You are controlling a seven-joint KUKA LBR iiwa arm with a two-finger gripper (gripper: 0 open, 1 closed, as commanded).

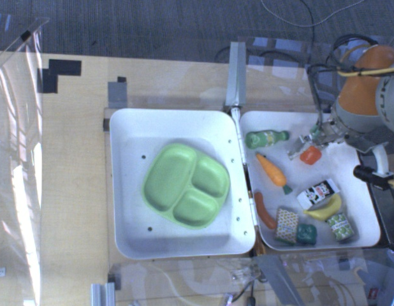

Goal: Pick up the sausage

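Reddish-brown sausage (265,210) against right bin's (369,238) left wall, gripper (303,143) well apart

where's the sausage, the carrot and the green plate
sausage (265,211): camera view, middle of its body, by the right bin's left wall
carrot (271,169): camera view, middle of its orange body
green plate (186,185): camera view, ridge between its compartments

- A glossy, smooth plastic look is shown by the white bins (120,190).
- The green divided plate (186,185) appears matt plastic.
- The bench (69,190) looks like pale wood.
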